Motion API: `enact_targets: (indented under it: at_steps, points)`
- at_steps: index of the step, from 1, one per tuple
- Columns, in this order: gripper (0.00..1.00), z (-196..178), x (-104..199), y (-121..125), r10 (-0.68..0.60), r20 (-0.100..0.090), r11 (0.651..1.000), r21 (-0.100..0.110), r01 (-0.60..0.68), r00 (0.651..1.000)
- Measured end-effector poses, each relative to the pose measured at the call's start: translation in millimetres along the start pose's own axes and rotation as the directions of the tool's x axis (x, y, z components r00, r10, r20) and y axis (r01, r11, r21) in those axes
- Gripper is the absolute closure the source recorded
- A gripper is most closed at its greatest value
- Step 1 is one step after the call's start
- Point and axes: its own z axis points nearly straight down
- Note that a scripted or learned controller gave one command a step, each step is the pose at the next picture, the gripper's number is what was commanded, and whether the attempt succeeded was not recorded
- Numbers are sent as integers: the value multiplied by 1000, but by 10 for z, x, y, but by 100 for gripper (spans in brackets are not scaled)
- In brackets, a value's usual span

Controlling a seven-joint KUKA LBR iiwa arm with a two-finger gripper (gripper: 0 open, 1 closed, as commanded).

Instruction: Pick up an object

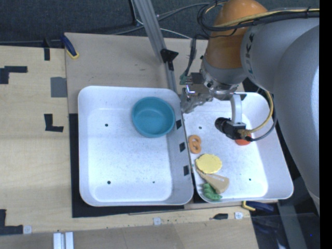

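Grey arm with orange band reaches in from the right, over the far edge of the right shallow white plastic bin. Left shallow white plastic bin sits beside it on the wooden table, walls touching. Round blue plastic bowl sits upright near the left bin's far right corner. Claw hangs at the right bin's far left corner, just beside the bowl; how far open, cannot tell, nothing seen held. Along the right bin's left edge: yellow round flat piece, tan wedge, green leafy piece at the near corner, small orange ring. Small red object mid-bin.
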Motion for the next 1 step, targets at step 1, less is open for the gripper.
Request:
enact_targets:
  at_steps: [1]
  points:
    - [100, 131, 545, 132, 0, 0, 1000, 1, 0, 1000]
